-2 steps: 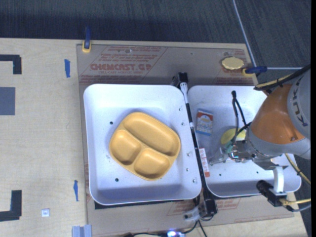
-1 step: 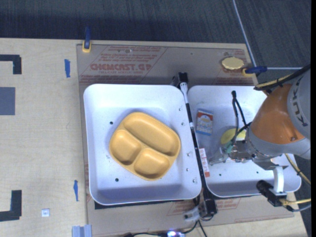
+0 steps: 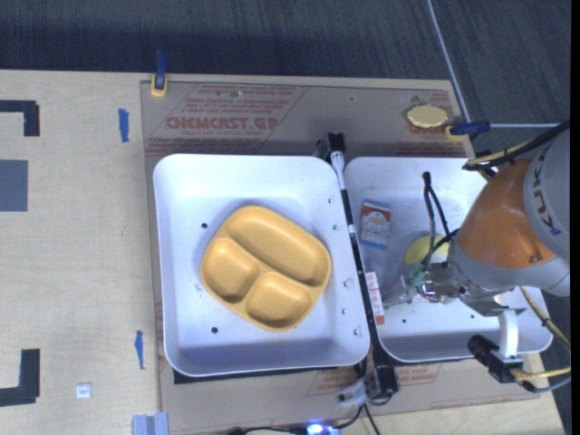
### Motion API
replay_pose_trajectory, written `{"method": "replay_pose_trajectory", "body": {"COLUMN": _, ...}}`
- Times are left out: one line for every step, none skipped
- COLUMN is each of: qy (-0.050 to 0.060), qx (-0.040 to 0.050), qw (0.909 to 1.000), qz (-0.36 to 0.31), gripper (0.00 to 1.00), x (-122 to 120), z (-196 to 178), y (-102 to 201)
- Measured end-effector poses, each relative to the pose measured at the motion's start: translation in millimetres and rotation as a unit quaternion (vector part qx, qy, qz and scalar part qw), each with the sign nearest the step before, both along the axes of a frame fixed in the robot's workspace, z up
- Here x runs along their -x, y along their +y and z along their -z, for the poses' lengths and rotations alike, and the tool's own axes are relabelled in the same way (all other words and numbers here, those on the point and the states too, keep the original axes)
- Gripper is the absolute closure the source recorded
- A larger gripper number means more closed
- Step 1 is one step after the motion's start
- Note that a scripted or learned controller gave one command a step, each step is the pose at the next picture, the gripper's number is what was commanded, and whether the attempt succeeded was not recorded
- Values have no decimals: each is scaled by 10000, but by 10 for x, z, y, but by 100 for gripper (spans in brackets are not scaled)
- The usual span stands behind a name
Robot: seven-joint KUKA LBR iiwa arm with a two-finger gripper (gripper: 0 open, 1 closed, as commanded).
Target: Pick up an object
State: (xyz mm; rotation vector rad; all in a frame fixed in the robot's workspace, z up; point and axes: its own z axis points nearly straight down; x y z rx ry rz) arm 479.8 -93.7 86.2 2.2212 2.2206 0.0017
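A yellow divided tray lies upside down in the left bin. In the right bin I see a small white card or packet with red and blue print near the left wall, and a yellow-green rounded object partly hidden under the arm. My gripper is lowered into the right bin, right beside the yellow-green object. The wrist with the orange band covers the fingers.
A black divider with a cable runs between the bins. A red-and-white label strip lies along the right bin's left wall. A tan disc sits on the cardboard behind the right bin. Cables trail at the bench's front.
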Motion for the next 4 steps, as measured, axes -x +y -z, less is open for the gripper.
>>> {"method": "replay_pose_trajectory", "body": {"qy": -2, "qx": 6, "qw": 10000, "qz": 6, "gripper": 0, "x": 0, "z": 0, "y": 6}}
{"method": "replay_pose_trajectory", "body": {"qy": -3, "qx": 6, "qw": 10000, "qz": 6, "gripper": 0, "x": 0, "z": 1, "y": 6}}
{"method": "replay_pose_trajectory", "body": {"qy": -3, "qx": 5, "qw": 10000, "qz": 5, "gripper": 0, "x": 0, "z": 1, "y": 5}}
{"method": "replay_pose_trajectory", "body": {"qy": -4, "qx": 3, "qw": 10000, "qz": 1, "gripper": 0, "x": 0, "z": 2, "y": 3}}
